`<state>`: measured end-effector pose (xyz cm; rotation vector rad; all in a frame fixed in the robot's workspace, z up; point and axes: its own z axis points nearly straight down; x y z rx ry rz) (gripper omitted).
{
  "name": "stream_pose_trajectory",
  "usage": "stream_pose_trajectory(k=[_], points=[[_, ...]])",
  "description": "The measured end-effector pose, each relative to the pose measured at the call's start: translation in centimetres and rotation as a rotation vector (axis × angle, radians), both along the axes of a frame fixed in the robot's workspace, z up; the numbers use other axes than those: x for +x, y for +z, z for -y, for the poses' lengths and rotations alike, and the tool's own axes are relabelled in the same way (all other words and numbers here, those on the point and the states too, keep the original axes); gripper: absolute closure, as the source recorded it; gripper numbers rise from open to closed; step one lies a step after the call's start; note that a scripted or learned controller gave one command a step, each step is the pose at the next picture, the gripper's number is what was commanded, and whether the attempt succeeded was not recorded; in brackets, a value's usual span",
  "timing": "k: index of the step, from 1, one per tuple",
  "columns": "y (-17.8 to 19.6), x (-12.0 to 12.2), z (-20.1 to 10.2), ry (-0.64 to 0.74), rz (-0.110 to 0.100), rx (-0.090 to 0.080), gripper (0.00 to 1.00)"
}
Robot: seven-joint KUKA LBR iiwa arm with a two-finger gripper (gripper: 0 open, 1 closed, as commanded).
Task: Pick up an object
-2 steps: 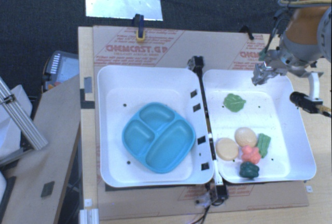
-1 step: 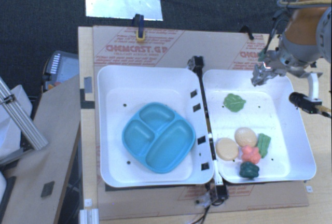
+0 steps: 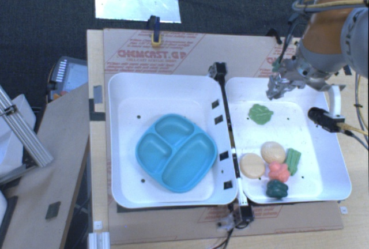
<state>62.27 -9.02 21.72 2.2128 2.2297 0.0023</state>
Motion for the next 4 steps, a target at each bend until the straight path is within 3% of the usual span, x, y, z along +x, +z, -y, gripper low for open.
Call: stream_pose_trajectory(k=[4], points=[[2.1,-8.3,-19.3,0.001,-0.002,0.001,1.00]])
